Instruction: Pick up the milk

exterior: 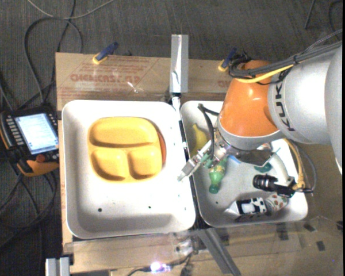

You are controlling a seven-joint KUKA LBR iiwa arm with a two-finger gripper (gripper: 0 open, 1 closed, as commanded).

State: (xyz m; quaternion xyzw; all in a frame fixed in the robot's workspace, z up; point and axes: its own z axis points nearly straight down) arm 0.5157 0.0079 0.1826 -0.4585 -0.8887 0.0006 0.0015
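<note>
The grey arm (310,96), with its orange band above the wrist, reaches in from the right and covers much of the right bin (229,199). Beside it, the left bin (103,207) holds a yellow divided tray (126,148) near its middle. The gripper (202,163) hangs low over the left part of the right bin, close to the bin's left wall. Whether it is open or closed, or has hold of anything, cannot be told. A green bottle-shaped thing (215,181) lies just beside it. The milk (253,207) — a small black-and-white carton — lies near the right bin's front edge, apart from the gripper.
</note>
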